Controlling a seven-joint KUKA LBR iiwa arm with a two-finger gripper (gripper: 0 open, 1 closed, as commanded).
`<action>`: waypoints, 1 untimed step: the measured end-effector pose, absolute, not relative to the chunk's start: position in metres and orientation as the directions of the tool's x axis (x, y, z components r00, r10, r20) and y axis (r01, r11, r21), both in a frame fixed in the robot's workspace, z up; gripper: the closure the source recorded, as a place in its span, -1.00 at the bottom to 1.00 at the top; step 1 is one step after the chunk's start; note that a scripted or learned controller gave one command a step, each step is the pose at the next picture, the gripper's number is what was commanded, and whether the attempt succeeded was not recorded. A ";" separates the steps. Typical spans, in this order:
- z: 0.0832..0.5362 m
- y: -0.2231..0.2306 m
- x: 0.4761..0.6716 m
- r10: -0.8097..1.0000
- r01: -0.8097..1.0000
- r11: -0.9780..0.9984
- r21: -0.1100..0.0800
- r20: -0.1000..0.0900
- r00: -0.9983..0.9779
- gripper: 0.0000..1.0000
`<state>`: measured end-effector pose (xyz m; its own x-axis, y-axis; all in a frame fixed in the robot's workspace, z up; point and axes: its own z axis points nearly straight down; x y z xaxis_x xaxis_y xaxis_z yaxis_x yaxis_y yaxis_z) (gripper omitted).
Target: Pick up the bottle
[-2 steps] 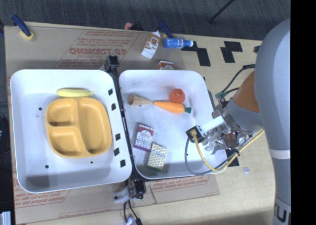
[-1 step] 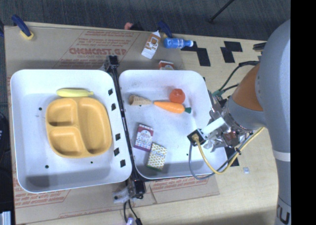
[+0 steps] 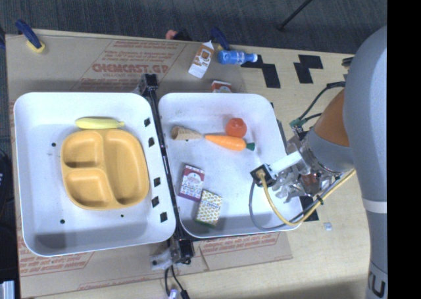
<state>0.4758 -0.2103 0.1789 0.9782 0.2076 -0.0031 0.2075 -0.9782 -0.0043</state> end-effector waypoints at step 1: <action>0.191 -0.211 0.476 0.206 0.206 -0.979 -0.004 -0.001 0.979 1.00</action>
<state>0.4763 -0.2108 0.1914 0.9785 0.2062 -0.0010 0.2061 -0.9785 -0.0039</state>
